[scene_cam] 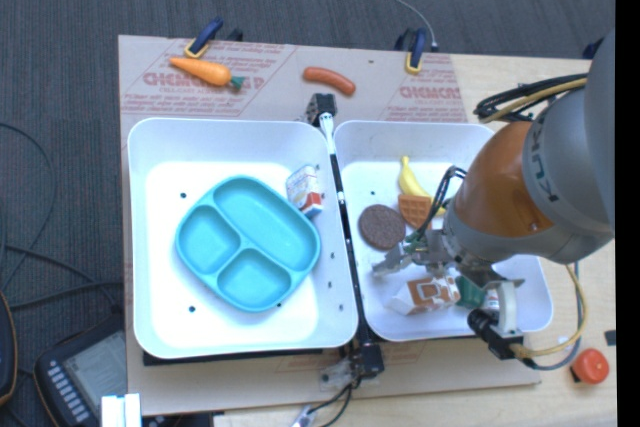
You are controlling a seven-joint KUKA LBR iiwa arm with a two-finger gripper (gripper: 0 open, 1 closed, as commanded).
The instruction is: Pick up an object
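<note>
Objects for picking lie in the right bin (520, 315), one of two shallow white bins set side by side on a pale bench (140, 85). Near that bin's middle sits a round brown cookie (380, 227). Just beside it, toward the bin's back edge, is a yellow banana (412, 177), with a tan waffle-patterned piece (414, 208) touching its lower end. Close to the bin's front edge lies a small white and brown carton (428, 295), tilted on its side, and next to it on the right a green item (470, 293) partly hidden by the arm.

A grey arm with an orange band (500, 195) reaches in from the right, over the right bin. Its gripper (405, 257) hangs low between the cookie and the carton; one metal finger (388, 264) points toward the bin's left wall. Whether the claw is spread or closed cannot be told from here, and nothing can be seen between its fingers.

The left bin (140, 215) holds a light blue divided plate (248, 242) near its middle, and a small white carton with red and blue print (306, 189) by its right wall.

On the bench behind the bins lie a toy carrot (203, 71) near the back left corner and a toy sausage (329, 80) near the back edge's middle. Two blue and yellow clamps (204, 37) (416, 50) grip the bench's back edge. An orange cap (590, 367) rests at the front right corner.
</note>
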